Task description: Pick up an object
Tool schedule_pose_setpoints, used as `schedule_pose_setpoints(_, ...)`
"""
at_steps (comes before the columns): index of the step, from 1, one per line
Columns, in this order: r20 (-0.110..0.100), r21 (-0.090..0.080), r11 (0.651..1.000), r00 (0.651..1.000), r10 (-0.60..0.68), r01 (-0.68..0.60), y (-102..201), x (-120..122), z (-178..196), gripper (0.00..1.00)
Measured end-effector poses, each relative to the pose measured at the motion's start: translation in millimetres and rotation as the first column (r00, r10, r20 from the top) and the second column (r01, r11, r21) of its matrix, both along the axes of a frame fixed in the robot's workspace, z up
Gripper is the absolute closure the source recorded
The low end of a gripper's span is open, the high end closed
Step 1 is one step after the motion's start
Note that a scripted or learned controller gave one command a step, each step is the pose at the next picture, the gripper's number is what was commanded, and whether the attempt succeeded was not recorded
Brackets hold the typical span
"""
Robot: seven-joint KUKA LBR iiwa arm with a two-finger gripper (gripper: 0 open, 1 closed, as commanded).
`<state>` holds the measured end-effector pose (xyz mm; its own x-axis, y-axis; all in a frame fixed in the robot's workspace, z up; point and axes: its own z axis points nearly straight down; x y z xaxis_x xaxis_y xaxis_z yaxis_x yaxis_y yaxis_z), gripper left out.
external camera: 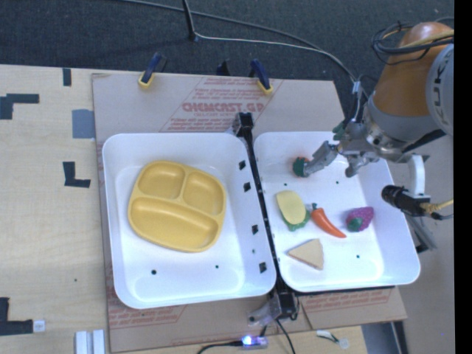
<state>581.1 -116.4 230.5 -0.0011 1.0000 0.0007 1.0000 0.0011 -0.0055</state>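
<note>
Nothing picked up yet. My gripper [335, 161] hangs over the right bin [391, 271], fingers spread apart and empty, one tip right beside the little green and red object [301, 166] at the far-left corner.

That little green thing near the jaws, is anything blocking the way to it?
Nothing visible does. The green object lies in the right bin right beside the gripper, apart from the yellow piece and carrot.

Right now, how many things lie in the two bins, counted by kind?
Yellow divided tray: 1
Toy foods: 5 (green piece, corn, carrot, grapes, sandwich wedge)
Total: 6
</note>
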Motion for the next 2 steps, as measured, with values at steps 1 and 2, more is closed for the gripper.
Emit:
schedule_pose_setpoints(1,0.0,0.0,1.0,1.0,0.0,0.0,0.0,0.0,0.0,0.0)
schedule_pose_setpoints(2,0.0,0.0,1.0,1.0,0.0,0.0,0.0,0.0,0.0,0.0)
